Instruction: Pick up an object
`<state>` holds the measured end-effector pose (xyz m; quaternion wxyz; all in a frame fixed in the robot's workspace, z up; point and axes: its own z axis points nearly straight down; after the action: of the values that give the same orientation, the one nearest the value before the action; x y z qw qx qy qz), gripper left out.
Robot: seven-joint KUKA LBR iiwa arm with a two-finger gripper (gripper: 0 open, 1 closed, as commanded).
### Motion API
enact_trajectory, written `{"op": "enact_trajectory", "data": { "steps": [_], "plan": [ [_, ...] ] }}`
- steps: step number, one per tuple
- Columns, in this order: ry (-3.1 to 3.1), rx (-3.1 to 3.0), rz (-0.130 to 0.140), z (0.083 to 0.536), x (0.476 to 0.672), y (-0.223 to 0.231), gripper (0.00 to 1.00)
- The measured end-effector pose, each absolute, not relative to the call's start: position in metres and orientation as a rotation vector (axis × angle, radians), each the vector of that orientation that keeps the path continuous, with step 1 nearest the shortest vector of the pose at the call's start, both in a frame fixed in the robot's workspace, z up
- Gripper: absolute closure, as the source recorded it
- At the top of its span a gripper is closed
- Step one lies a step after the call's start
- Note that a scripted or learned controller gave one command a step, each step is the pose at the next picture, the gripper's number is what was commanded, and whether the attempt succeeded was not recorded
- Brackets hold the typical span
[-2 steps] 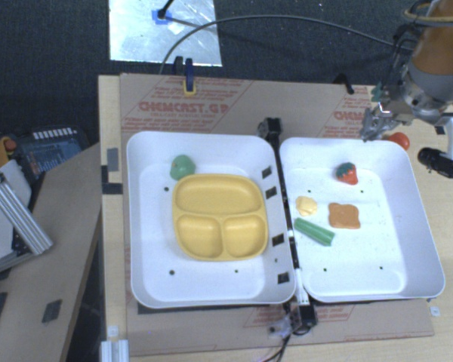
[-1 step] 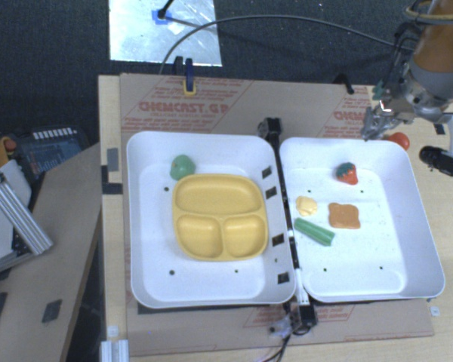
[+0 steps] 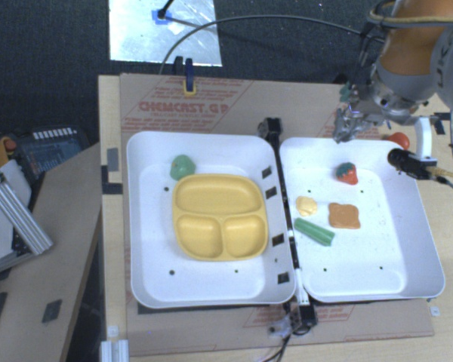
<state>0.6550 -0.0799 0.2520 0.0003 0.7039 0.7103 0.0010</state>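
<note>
The right bin [image 3: 408, 240] holds a red strawberry with a green top [image 3: 347, 173], a small pale yellow piece [image 3: 306, 204], an orange toast-like slab [image 3: 344, 216] and a green stick [image 3: 314, 231]. My gripper [image 3: 346, 132] hangs over the back left rim of that bin, up and slightly left of the strawberry, and nothing is visible in it. A small red object [image 3: 399, 139] lies at the bin's back edge, partly hidden by the arm.
In the left bin [image 3: 147, 262] sit a yellow divided tray [image 3: 217, 216] and a green round piece [image 3: 183, 167] behind it. A black cable plug [image 3: 408, 163] juts over the right bin's back right. Black clips line the seam between the bins.
</note>
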Motion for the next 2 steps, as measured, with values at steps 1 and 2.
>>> {"op": "enact_trajectory", "data": {
  "steps": [1, 2],
  "plan": [
    [2.231, 2.211, 0.004, 0.248, 0.661, -0.028, 1.00],
    [2.230, 2.213, 0.001, 0.242, 0.643, 0.029, 1.00]
  ]
}}
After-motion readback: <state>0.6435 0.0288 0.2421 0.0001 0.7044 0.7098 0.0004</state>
